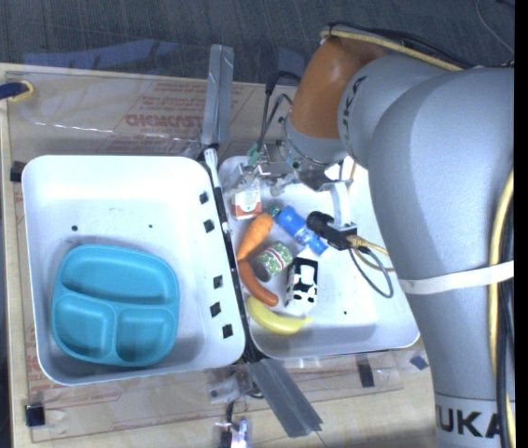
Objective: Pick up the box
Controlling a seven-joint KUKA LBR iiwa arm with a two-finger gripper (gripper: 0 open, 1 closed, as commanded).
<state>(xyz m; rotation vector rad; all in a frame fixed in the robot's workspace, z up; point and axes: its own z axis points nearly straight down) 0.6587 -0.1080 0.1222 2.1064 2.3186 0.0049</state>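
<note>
In the right bin (385, 329), the arm (432, 157) partly hides the box (247, 200).

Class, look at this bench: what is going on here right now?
A grey KUKA arm reaches over the right bin, its gripper low at the far end of a toy-food pile: carrot, banana, blue bottle, small box. Nothing looks lifted. The left bin holds a blue divided tray.
</note>
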